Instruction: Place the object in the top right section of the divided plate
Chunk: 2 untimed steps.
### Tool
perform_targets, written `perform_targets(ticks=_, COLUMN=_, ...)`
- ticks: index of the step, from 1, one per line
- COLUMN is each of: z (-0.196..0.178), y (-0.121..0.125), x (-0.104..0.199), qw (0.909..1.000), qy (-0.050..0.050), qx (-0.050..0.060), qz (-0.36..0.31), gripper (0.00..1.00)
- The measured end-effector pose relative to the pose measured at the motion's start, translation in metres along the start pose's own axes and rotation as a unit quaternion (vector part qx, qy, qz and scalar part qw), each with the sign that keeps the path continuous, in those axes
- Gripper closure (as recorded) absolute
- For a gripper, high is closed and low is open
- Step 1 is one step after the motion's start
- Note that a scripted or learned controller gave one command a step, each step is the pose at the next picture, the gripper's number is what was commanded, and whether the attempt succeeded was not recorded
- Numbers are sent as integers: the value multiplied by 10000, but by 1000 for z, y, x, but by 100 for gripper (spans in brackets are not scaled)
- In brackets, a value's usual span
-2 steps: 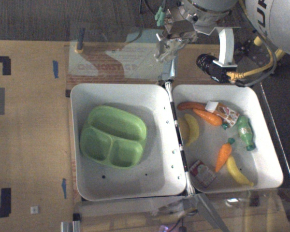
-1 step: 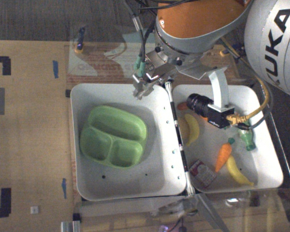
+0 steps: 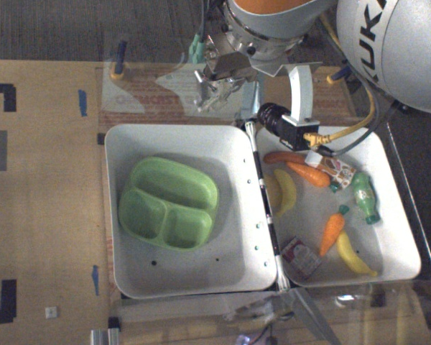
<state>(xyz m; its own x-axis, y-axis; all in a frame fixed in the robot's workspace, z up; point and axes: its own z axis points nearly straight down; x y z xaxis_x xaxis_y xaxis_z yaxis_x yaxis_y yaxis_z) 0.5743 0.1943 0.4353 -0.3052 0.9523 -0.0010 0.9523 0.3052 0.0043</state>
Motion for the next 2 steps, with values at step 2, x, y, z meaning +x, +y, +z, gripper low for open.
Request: perform_targets(ticks=2, z=10, y=-6, x=2, qw=9913, qy=3, qx=3, qz=-1313, gripper=100)
